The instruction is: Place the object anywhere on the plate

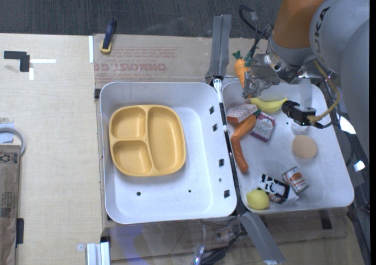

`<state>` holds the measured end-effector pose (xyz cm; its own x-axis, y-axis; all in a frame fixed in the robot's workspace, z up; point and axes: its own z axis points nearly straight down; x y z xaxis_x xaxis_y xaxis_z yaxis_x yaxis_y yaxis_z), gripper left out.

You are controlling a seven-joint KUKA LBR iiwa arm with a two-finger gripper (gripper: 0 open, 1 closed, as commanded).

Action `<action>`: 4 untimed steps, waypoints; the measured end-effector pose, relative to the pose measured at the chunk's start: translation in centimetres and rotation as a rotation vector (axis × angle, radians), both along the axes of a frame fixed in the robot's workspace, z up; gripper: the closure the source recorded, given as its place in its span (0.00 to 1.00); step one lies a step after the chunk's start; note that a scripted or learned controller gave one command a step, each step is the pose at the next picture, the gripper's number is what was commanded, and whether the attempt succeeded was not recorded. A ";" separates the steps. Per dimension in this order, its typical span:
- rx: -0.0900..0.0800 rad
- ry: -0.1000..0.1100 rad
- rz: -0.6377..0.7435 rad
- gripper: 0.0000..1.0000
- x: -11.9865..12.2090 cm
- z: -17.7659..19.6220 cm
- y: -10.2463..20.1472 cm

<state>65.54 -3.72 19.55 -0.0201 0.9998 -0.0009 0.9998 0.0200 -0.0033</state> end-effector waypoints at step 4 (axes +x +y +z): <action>0.012 -0.022 0.356 0.00 -10.2 -8.5 17.7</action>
